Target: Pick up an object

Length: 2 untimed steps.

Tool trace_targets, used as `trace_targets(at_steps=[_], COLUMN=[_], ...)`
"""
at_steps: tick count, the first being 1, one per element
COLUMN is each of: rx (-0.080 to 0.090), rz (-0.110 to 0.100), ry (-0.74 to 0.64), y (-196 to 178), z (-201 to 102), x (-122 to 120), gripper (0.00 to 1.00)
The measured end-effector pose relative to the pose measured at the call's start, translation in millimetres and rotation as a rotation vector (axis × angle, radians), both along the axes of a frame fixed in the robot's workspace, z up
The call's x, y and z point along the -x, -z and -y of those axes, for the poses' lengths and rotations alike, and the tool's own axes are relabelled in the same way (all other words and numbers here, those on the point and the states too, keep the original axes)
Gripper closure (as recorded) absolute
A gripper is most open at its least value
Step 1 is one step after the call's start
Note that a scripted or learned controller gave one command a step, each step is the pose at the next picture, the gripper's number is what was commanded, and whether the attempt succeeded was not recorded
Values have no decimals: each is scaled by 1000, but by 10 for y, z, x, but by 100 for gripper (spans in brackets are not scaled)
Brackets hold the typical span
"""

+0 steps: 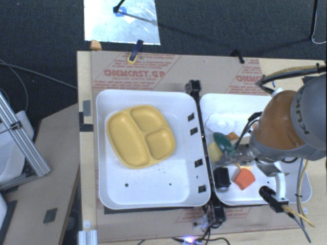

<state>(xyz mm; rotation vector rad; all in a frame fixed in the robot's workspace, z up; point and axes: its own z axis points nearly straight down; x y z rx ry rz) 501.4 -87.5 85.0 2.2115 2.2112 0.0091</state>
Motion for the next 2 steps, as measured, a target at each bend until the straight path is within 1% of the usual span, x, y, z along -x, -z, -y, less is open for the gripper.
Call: trace_targets(at_steps=[1,2], rx=[-5,-8], rz=[4,-19], ry=[-8,-6], y=[-1716,-956], z=[-238,-536], x=[119,156], gripper=[0,0])
